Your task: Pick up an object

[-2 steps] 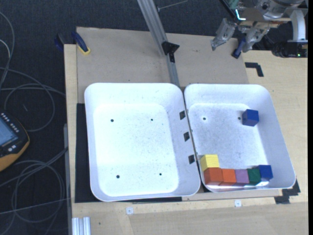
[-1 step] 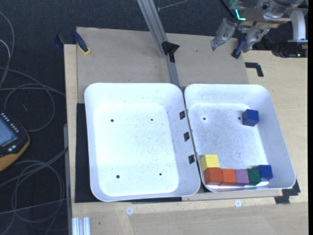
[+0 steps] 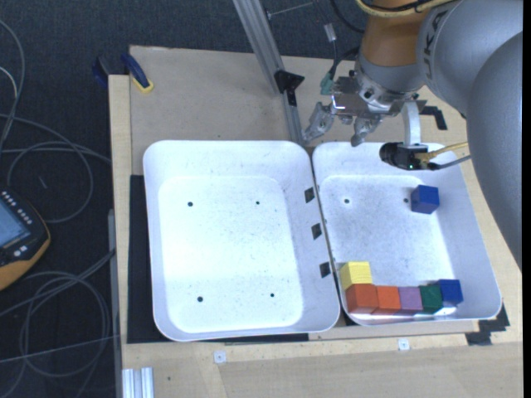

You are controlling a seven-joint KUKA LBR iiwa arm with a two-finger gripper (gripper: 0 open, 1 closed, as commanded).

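Overhead, beyond the left bin (image 3: 224,239), the gripper (image 3: 340,128) hangs with fingers spread and nothing between them above the right bin's (image 3: 465,247) far-left corner. The pick looks unstarted: cubes line the near wall, yellow cube (image 3: 358,273) leftmost; a lone blue cube (image 3: 425,199) farther right seems easiest, calling for a rightward, nearward descent.

Two bins (image 3: 166,160) side by side; right bin: row of blocks (image 3: 398,295) along near wall, lone block (image 3: 425,199) behind.
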